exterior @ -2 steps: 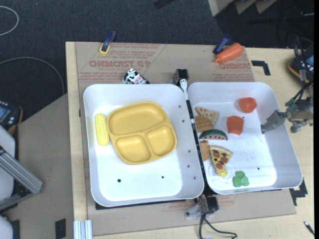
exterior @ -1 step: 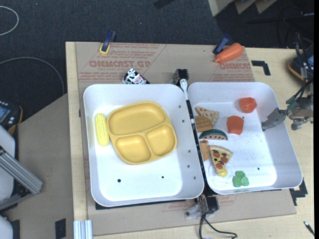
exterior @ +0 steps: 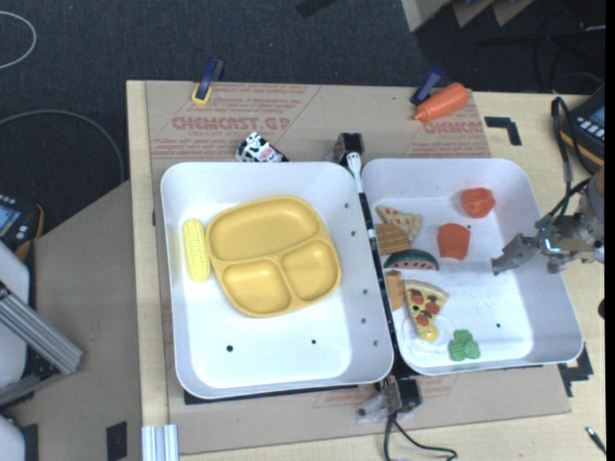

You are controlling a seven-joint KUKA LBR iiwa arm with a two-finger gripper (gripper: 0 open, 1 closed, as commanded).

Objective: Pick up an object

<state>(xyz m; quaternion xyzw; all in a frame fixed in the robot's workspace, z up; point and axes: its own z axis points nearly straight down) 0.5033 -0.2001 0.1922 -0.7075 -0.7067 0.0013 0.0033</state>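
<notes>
Item: orange block (exterior: pixel 454 240), right bin (exterior: pixel 538 286), middle of the bin's floor, the piece lying closest to the gripper (exterior: pixel 509 255). Squat, near-square; we read no clear long axis, its flat sides roughly parallel to the bin's walls.

Neighbours, same bin: red ball (exterior: pixel 477 201) toward the far wall; crackers (exterior: pixel 394 227), watermelon slice (exterior: pixel 410 259) and pizza slice (exterior: pixel 424 307) along the left wall, the pizza's long axis running far-to-near with its tip toward the near wall; green piece (exterior: pixel 464 346) at the near wall.

Gripper: at the bin's right wall, low, nothing between its fingers; we cannot tell whether it stands open or closed.

Handling note, our judgement: centre over the block, straddle two opposite flat sides, descend straight, close only once the sides are bracketed.

Left bin (exterior: pixel 183 286): yellow tray (exterior: pixel 274 254) at centre, corn cob (exterior: pixel 195 249) along its left, long axis far-to-near.

Desk, far edge: carrot (exterior: pixel 443 102).
</notes>
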